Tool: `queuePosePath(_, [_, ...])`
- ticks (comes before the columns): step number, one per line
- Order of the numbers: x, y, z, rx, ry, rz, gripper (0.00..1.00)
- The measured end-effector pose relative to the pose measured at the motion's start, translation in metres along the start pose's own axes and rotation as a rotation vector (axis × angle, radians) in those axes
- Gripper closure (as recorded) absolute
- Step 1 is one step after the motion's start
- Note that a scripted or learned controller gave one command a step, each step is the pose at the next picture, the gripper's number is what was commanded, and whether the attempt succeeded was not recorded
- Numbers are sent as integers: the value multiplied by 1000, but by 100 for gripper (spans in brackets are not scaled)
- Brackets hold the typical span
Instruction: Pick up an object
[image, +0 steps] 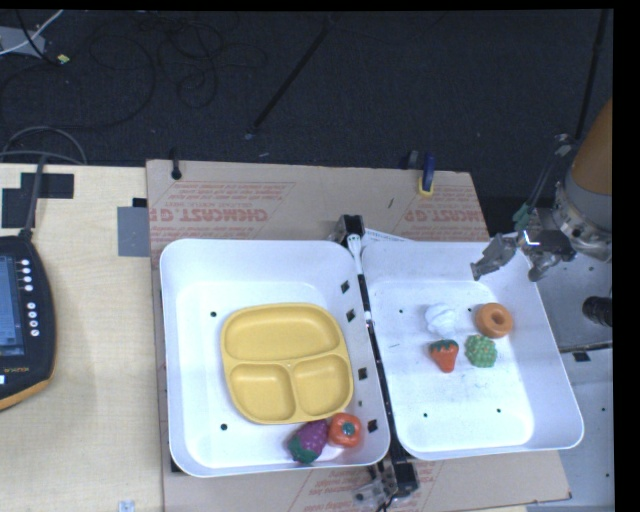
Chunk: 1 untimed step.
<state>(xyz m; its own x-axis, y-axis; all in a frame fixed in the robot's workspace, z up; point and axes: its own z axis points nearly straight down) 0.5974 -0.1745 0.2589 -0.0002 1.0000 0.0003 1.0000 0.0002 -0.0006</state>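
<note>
1. While the pincer (516, 255) hangs at the upper right of the frame, over the top right corner of the right bin (480, 425), nothing sits between its fingers; they look spread, one dark tip reaching left and the other on the right side, with a gap between them
2. Judged from this, the task is at its start: no object has been lifted, and the reach down, the closing and the lift are all left to do
3. Nearest candidates lie in a loose cluster in the middle of the right bin, below and left of the pincer:
   - one white lump (440, 319)
   - one donut (493, 320), just right of the lump
   - one strawberry (445, 354), below the lump
   - one green fruit (481, 351), beside the strawberry and just below the donut
4. Left bin (190, 290), centre of the frame, holds:
   - one yellow tray (286, 361) with three compartments, nothing in them
   - one purple fruit (310, 441) and one tomato (345, 430), touching each other at the bin's lower edge, just below the tray
5. Counted overall: two bins, one tray, six small objects (four right, two left)
6. On the table at the far left of the frame lies one pendant (20, 320) with a screen
</note>
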Motion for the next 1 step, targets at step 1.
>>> queuePosePath(1, [-9,-38,133,16,5,1,0])
